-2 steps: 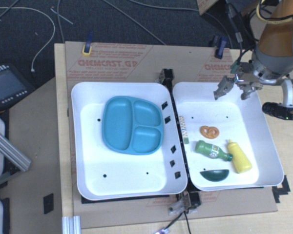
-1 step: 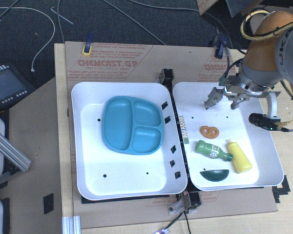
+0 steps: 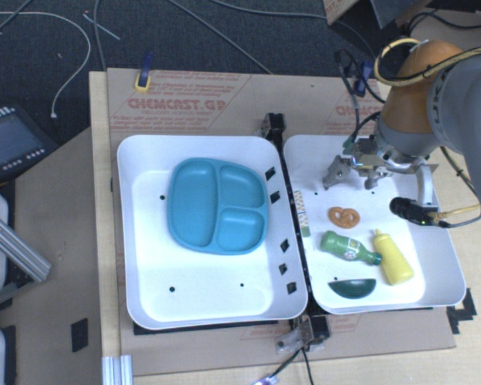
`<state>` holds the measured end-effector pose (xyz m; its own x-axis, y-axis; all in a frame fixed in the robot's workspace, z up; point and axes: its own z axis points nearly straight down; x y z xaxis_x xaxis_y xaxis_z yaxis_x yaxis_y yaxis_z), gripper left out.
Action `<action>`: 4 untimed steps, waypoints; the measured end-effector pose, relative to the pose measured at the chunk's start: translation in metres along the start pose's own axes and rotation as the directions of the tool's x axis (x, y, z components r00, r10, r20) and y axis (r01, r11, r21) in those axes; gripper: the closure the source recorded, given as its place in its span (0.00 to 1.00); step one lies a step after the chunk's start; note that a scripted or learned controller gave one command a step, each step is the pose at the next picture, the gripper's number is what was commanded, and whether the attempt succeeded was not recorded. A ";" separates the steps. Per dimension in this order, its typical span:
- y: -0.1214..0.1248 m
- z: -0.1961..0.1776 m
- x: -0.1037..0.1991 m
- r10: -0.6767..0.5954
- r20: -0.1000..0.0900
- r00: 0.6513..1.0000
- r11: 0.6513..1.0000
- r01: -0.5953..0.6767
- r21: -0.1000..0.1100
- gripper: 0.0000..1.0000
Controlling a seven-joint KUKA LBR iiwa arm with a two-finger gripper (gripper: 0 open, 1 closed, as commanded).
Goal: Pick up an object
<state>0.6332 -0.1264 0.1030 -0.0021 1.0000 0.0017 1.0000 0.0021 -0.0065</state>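
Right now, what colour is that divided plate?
Light blue; the divided plate shows clearly in the camera view.

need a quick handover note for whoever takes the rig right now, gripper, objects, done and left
Gripper: over the back of the right bin, fingers spread, nothing between them.
Right bin objects, all toward its front: pretzel, green bottle, yellow bottle, dark green bowl-shaped piece.
Left bin: blue divided plate.
Done: nothing picked yet.
Left: descend on one object, probably the pretzel as it lies nearest, close, lift.
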 end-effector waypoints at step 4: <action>0.007 -0.103 -0.003 0.001 0.003 1.000 1.000 -0.001 -0.014 1.00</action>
<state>0.6404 -0.1300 0.2059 -0.0014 1.0000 -0.0009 1.0000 0.0014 0.0072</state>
